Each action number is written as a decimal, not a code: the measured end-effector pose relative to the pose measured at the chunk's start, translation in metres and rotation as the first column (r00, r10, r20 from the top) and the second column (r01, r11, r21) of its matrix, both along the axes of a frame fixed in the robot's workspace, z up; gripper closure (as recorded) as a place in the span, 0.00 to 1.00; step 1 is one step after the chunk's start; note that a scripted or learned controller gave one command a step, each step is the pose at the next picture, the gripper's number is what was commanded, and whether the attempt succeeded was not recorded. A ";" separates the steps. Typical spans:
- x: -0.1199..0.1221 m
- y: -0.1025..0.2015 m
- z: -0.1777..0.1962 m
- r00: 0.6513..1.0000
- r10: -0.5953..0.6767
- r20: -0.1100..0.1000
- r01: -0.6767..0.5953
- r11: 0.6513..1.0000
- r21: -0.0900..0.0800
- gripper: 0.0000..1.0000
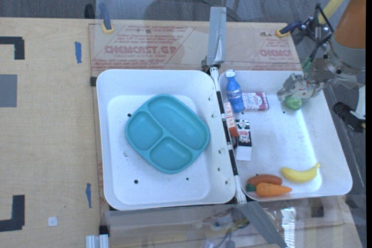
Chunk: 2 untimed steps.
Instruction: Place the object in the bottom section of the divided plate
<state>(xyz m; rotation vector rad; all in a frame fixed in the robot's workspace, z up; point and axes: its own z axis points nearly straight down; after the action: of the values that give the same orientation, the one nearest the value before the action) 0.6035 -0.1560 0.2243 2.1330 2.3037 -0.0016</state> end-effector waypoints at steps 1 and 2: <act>0.032 0.090 0.017 0.987 0.158 0.004 -0.158 0.987 0.000 1.00; 0.009 0.174 -0.033 0.908 0.419 -0.001 -0.419 0.908 0.003 1.00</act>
<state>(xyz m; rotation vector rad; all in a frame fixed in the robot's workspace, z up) 0.6123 0.0182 0.1911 1.5914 2.7099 0.0001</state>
